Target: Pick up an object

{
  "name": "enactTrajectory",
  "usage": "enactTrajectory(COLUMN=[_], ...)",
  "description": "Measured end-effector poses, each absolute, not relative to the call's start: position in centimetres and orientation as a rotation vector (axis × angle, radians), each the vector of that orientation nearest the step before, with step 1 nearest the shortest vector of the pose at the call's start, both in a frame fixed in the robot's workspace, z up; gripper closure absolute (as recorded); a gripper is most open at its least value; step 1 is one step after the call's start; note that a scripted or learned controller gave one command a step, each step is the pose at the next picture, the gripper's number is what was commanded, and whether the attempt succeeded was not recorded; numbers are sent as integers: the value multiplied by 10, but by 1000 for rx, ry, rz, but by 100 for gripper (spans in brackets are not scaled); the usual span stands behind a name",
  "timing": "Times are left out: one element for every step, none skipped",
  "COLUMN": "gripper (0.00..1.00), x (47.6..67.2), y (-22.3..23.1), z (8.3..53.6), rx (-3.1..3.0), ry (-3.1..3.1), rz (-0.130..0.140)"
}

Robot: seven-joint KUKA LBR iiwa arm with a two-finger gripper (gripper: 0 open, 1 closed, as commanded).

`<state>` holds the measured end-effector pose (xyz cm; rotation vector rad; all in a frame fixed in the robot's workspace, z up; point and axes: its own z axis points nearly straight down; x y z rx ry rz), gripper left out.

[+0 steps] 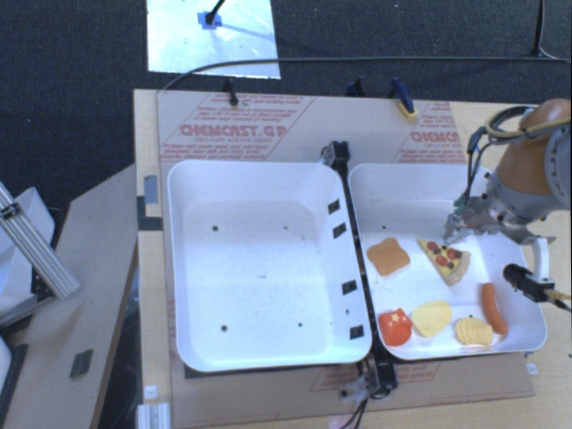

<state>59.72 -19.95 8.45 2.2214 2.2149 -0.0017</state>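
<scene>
Right bin (393, 186), on the tabletop (268, 119): toast (388, 256), pizza slice (446, 259), sausage (493, 309), tomato (394, 326), cheese (432, 318), ridged chip (474, 332). Left bin (183, 239): white walls and floor with dark dots. Hand (453, 228): low over the pizza slice's upper end; grip cannot be told.

- Your arm (527, 172) comes in from the right edge of the camera view, its grey body bulky there, with the orange band on top near the upper right.
- You see the wrist angled down and to the left, narrowing toward the tool end.
- Your gripper (454, 229) sits at the low left tip of the arm, pointing downward.
- Its tip looks small and blurred from above, so you cannot judge its state.
- A dark cable loops over the arm's upper side beside the orange band.
</scene>
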Motion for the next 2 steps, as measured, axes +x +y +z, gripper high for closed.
enactTrajectory(gripper=[0,0], x=[598,531], y=[-195,-167], z=[85,84], rx=[2217,2225], ry=[2222,2224], rz=[1,-2])
